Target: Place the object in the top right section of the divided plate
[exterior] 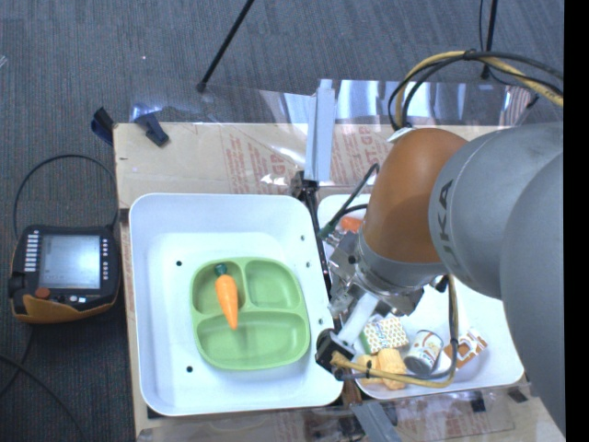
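A green divided plate (296, 337) lies in the left white bin (156, 247). A toy carrot (226, 302) with a dark green top rests in the plate's left section, pointing toward the front. The plate's top right section (273, 285) holds nothing. My gripper (355, 308) hangs low over the left edge of the right bin (502, 357), just right of the plate, and the wrist and orange band hide most of it. No object shows between its fingers.
In the right bin, near the gripper, lie a green-and-white patterned item (383, 331), a small can (424, 351), a yellowish piece (390, 366) and an orange-and-white pack (467, 345). An orange thing (351, 221) peeks out behind the arm. A teach pendant (64, 273) sits left of the bench.
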### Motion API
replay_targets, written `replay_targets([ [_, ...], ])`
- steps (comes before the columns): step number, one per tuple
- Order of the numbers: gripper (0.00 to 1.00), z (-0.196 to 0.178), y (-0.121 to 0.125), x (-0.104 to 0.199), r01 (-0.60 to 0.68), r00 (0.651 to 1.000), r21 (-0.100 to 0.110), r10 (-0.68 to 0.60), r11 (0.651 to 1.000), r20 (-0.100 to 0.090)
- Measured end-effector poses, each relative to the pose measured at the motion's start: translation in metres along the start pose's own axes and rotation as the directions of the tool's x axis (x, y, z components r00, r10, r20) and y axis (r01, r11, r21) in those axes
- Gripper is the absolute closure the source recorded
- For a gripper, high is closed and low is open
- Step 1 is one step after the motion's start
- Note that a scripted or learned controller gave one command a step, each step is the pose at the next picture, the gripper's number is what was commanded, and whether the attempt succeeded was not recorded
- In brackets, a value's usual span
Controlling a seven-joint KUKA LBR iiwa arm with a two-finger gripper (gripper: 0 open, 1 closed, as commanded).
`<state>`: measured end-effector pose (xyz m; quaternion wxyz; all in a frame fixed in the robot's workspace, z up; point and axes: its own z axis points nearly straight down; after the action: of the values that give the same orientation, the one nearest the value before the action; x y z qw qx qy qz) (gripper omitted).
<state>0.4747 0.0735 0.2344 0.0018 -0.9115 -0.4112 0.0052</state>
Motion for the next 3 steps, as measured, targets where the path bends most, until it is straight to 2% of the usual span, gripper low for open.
replay_targets([
  [1,1.00,-0.012,-0.015,0.033,0.545,0.838,-0.004,-0.545,0.838,0.000],
  [2,1.00,0.032,0.033,-0.036,0.296,0.955,0.000,-0.296,0.955,-0.002],
  [3,1.00,0.032,-0.018,0.020,0.043,0.999,-0.001,-0.043,0.999,-0.001],
])
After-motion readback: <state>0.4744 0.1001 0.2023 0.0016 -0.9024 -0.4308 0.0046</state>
